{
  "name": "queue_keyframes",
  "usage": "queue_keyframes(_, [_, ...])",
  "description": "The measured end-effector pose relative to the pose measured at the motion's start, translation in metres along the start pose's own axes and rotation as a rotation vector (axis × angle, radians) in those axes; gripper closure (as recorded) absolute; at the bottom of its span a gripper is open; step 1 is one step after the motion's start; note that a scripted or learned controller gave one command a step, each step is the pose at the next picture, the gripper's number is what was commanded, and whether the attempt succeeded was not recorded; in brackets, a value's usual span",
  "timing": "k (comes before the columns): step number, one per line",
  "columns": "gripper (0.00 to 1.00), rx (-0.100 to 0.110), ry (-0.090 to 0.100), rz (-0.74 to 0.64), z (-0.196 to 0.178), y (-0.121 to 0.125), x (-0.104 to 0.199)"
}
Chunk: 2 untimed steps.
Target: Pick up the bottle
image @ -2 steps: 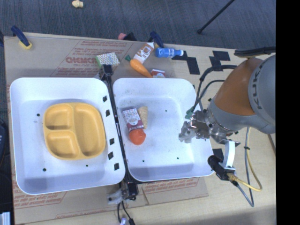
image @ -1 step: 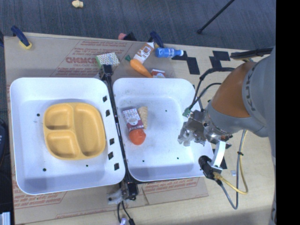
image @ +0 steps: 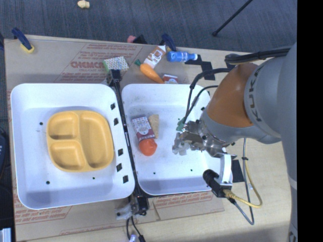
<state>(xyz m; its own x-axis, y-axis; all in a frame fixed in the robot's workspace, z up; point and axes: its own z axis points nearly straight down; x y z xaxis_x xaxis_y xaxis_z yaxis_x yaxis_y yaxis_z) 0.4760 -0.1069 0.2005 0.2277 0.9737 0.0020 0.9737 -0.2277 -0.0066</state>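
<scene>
A small bottle (image: 143,131) with a red label and an orange cap lies flat in the left part of the right bin (image: 166,185), cap pointing to the near side. A tan card (image: 154,122) lies partly under it. My gripper (image: 181,144) hangs over the middle of the same bin, a little to the right of the bottle and apart from it. The grey arm with its orange band (image: 229,102) covers the right part of that bin.
The left bin (image: 25,110) holds a yellow divided plate (image: 79,139). Behind the bins on the cardboard lie a blue bottle (image: 179,57), an orange-and-white bottle (image: 154,56), an orange carrot-like toy (image: 151,73) and a green checked packet (image: 115,63). Cables trail at the near right.
</scene>
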Motion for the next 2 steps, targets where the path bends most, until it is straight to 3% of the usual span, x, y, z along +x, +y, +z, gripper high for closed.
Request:
queue_keyframes(1, [1.00, -0.001, -0.002, -0.446, 0.009, -0.005, 0.023])
queue_keyframes(2, [1.00, 0.000, -0.002, -0.771, 0.003, -0.017, 0.075])
